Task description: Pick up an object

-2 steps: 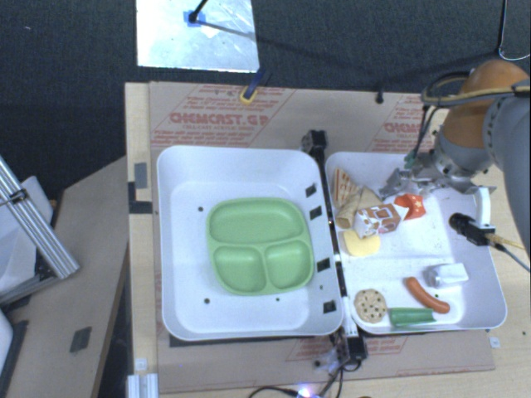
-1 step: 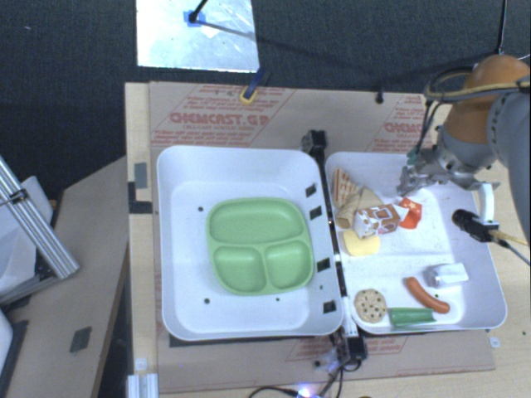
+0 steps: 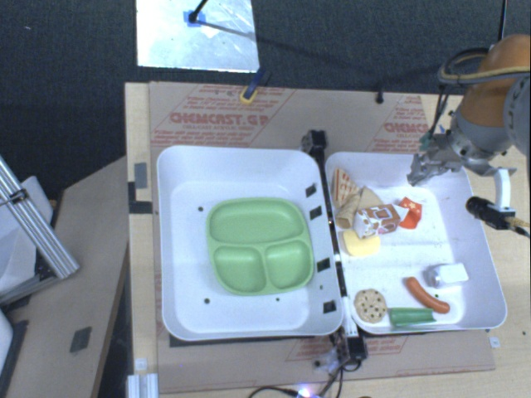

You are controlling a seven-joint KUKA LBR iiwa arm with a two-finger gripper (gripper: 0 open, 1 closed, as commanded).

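Hovering over the far right corner of the right bin [image 3: 477, 247], the pincer [image 3: 421, 172] at the end of the grey arm [image 3: 489, 118], tilted down and toward the heap of toy food; impossible to tell from this angle whether spread or closed, and nothing visibly caught in it. Poised above bare white floor, apart from everything, probably as a start point before dropping onto a target. Nearest below and to the left, a small red piece [image 3: 411, 212] touching a white and brown carton [image 3: 377, 219], with a sandwich wedge [image 3: 347, 191] against the divider and a pale yellow cheese slice [image 3: 362, 244] beneath the carton; all bunched together, so awkward for a clean grip. Further toward the near edge, well apart from that cluster, a small white block [image 3: 448, 274], a sausage [image 3: 427, 295] just beside it, a green bean-like stick [image 3: 411, 315] and a chocolate chip cookie [image 3: 370, 305]; looser spacing, likely easier picks. Off to the left, the second bin [image 3: 178, 222] carrying a green divided plate [image 3: 260, 245], plausibly the drop-off side. Under both, the table [image 3: 216, 114] with printed cardboard. No object lifted yet; choice of target still to be judged.
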